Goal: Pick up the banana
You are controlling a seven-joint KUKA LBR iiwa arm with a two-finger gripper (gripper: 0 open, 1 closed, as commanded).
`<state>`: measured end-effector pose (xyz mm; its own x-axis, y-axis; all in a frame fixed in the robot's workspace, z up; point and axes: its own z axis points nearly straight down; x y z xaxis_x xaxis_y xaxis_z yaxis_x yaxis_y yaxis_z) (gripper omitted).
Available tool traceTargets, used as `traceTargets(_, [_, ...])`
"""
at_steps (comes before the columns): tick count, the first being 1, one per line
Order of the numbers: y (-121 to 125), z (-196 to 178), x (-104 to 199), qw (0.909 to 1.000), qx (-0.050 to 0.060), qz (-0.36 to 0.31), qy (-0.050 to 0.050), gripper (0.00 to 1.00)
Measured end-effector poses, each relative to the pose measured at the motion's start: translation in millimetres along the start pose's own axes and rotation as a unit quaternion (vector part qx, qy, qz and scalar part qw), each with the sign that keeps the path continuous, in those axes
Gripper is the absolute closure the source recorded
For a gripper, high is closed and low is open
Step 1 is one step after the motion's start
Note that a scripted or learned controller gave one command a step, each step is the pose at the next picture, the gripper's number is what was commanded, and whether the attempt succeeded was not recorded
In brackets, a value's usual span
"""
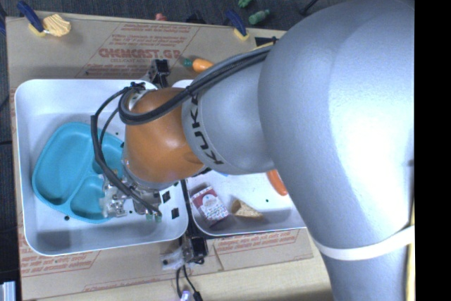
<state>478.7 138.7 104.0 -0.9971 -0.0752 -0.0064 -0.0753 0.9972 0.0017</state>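
We have the gripper [116, 204] down in the left bin [28, 151], over the near right edge of the blue divided plate [60, 169]. We cannot tell its state; the wrist hides it. We see no banana for sure: it may sit under the arm [296, 116], which covers most of the right bin [243, 225]. Best move, in our judgement: lift clear, get a clean look, then descend straight over the fruit's middle. Around: a small red packet [209, 206] and a tan scrap [244, 209] in the right bin's near part, an orange bit [277, 182] at the arm's edge, another orange thing [201, 65] on the far counter [106, 46]. The bin wall between the two is the main obstacle.
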Motion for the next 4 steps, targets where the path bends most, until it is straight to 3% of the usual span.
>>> traceTargets(1, [45.0,-23.8,-51.8,0.9798,0.002,0.200,0.003,1.00])
traceTargets(2, [44.8,-23.6,-51.7,0.9798,0.002,0.200,0.003,0.00])
traceTargets(3, [-36.6,-25.0,-104.5,0.9940,0.002,0.110,0.003,0.00])
traceTargets(4, [-137.8,-268.6,-139.3,0.9950,0.002,0.100,0.000,0.00])
